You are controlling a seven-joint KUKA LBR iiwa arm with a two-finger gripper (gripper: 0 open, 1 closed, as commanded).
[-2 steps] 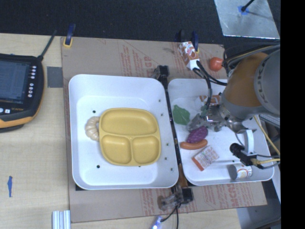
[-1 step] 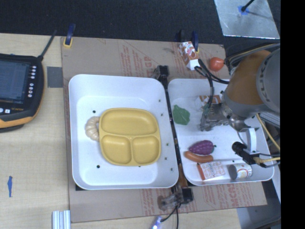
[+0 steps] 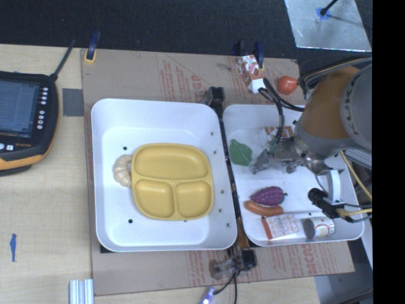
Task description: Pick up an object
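Two shallow white bins sit side by side on a sheet of cardboard laid over the tabletop. The left bin carries a yellow divided plate, and a pale, lumpy bread-like thing lies touching the plate's left edge.

The right bin has the arm reaching in from the right, with its orange band above the wrist. The pincer is down near the middle of this bin, its grey fingers pointing left towards a green leaf-shaped piece just beside them. Whether the fingers are spread or closed cannot be told, and nothing is seen held between them.

Below the pincer lie a purple bunch of grapes and, touching its lower edge, a hot dog. Along the bin's front wall rest a flat red and white box and a small bottle lying on its side.

Beyond the bins a red tomato and a small carton lie on the cardboard. A handheld control pad with a screen rests at the far left.
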